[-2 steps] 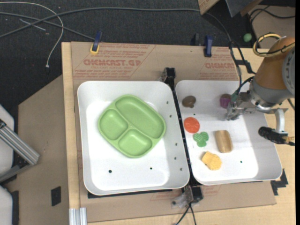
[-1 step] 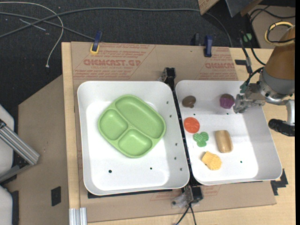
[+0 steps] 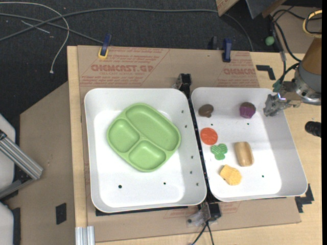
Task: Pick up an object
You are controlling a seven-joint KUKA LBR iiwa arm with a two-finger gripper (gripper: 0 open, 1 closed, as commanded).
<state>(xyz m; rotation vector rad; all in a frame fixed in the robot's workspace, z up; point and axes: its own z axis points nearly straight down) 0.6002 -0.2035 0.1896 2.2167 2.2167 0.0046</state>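
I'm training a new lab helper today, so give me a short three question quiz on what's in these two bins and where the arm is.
1. True or false: the green divided plate lies in the left bin.
2. Which item lies closest to the gripper? A) purple item B) yellow item C) orange-red item
3. Fill in: the right bin holds ___ small items.

Key: 1 true. 2 A. 3 six: brown, purple, orange-red, green, tan, yellow.
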